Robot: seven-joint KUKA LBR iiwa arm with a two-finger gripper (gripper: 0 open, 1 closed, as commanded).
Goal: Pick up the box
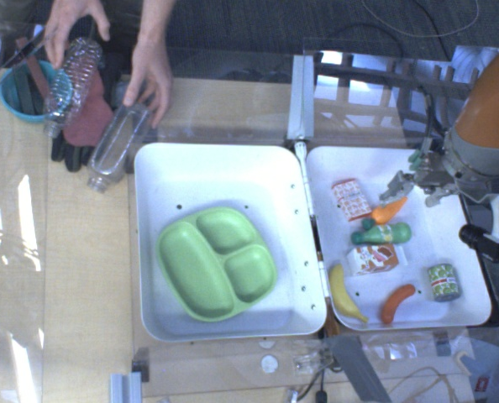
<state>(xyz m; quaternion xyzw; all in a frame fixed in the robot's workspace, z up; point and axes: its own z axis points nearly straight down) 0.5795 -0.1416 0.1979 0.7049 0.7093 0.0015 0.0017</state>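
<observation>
1. My gripper (409,181) hangs over the upper right part of the right bin (476,305). I cannot tell how it is set, and I see nothing held in it.
2. Just below and left of it lies a toy carrot (389,211), orange with a green top, tilted.
3. Under the carrot a green bottle (382,234) lies on its side, touching or nearly touching the carrot.
4. The box (374,259), white with red and orange print, lies flat just beneath the green bottle, near the middle of the right bin.
5. A second, smaller packet (350,198) with red print lies up and left of the carrot.
6. Along the bin's lower edge are a banana (344,294) at the left, a red-orange sausage shape (397,301) in the middle, and a small green can (442,281) to the right.
7. My arm (489,112), grey with its orange band, comes in from the right.
8. The left bin (157,183) holds a green divided tray (217,263).
9. Beyond the bins, a person's hands (149,78) rest on a clear plastic bottle (115,148) and a second bottle (73,78) near a blue bowl (14,99).
</observation>
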